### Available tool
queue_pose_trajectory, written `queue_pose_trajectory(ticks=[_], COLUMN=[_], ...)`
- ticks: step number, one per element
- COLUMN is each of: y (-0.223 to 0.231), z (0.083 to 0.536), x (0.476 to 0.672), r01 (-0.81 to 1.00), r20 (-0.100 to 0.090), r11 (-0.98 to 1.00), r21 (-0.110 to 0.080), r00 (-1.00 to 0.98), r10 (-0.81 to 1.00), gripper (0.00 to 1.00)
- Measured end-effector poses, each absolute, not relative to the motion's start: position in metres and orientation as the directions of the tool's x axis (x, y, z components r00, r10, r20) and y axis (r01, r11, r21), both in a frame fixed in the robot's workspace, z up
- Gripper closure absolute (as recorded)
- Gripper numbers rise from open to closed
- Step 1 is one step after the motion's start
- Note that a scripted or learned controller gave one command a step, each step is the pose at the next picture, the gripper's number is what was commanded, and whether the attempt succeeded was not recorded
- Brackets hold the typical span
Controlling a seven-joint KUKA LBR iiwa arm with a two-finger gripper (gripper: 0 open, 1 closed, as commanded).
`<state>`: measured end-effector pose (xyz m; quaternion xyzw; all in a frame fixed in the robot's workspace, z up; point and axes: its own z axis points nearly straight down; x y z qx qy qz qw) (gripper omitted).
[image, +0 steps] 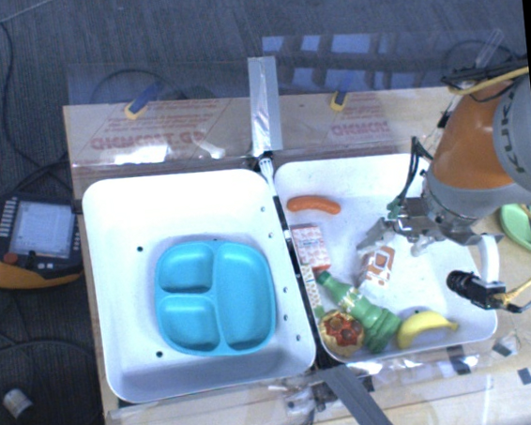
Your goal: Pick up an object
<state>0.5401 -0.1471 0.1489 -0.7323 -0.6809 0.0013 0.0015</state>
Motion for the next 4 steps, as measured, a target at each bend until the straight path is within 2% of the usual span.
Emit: queue_pose_trajectory(ticks=[1, 2, 3, 4], y=[-0.164, -0.162, -0.171, -0.118], z=[0.090, 0.099, 0.092, 0.217], x=[0.556, 0.557, 0.573, 0.617], r01=[0.999, 0.999, 0.999, 0.999], r20=[-0.001, 0.002, 0.002, -0.003], r11=[-0.033, -0.032, -0.048, -0.032], r21=[0.009, 0.012, 0.005, -0.002], r00=[0.033, 0.032, 0.048, 0.032], r10=[0.999, 0.999, 0.999, 0.999], gripper=[0.00, 1.00, 1.00, 1.00])
